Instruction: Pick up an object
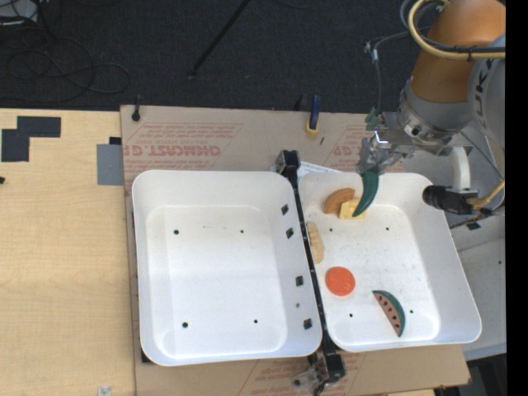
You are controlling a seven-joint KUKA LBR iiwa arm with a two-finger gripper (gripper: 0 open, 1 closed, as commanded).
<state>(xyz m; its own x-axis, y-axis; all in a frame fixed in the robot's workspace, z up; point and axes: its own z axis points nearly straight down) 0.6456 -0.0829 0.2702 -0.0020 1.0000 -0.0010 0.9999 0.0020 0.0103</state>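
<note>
My gripper (375,162) hangs over the far edge of the right bin (445,254). It is shut on the top of a long, curved teal object (367,192), which dangles down from the fingers. The teal object's lower tip is over a small yellow block (350,211). A brown croissant-shaped piece (337,199) lies beside the block. Nearer the front of the same bin lie an orange-red disc (340,281) and a watermelon slice (389,310). A tan stick-shaped piece (314,242) rests along the bin's left wall.
The left bin (148,221) sits next to the right one, with black clips (299,280) along the shared divider. Both bins stand on a cardboard sheet (214,143). A black fixture (445,196) juts over the right bin's far right rim.
</note>
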